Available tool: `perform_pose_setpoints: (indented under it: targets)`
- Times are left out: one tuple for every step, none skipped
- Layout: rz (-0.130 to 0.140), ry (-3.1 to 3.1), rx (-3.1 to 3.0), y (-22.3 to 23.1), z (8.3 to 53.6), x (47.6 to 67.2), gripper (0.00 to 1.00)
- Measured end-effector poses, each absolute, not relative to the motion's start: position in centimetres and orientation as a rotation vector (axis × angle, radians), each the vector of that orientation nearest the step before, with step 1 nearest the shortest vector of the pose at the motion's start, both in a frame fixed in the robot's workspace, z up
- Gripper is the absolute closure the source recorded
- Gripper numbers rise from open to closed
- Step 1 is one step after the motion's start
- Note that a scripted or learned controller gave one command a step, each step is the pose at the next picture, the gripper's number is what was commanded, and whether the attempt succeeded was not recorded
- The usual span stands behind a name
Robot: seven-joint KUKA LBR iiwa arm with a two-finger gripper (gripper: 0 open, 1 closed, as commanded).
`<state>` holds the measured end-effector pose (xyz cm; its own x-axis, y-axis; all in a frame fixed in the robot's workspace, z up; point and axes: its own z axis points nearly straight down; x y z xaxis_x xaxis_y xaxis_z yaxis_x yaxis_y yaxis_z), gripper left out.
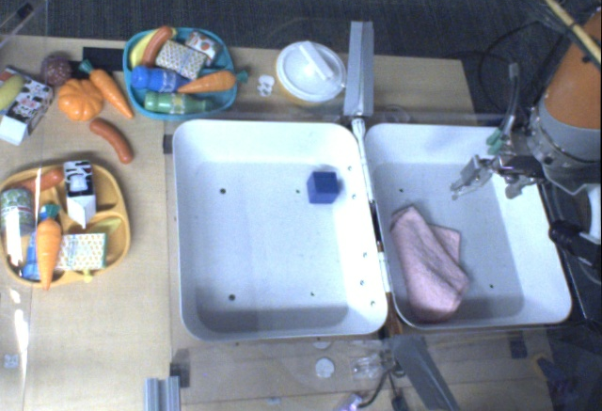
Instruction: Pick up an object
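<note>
A small blue cube (323,185) lies in the left bin (202,212), toward its upper right part. A crumpled pink cloth (428,260) rests in the right bin (546,301), near its left wall. My gripper (489,181) hangs over the upper right part of the right bin, above and to the right of the cloth. It is open, with its fingers (466,180) spread and nothing between them. The arm's orange band (576,91) shows at the right edge.
On the bench left of the bins are a blue bowl of toy food (179,72), a yellow plate of toys (61,226), a toy pumpkin (79,100), a carrot and a sausage (113,140). A white lidded bowl (310,71) stands behind the bins beside a metal post (356,71).
</note>
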<state>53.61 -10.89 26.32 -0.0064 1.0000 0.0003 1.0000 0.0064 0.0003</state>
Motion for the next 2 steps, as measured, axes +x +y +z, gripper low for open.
perform_pose_setpoints:
  targets:
    - [0.001, -2.134, -2.303, -8.4, 13.2, 52.5, 0.00]
    - [-0.023, -2.244, -2.218, -11.8, 9.3, 50.7, 0.00]
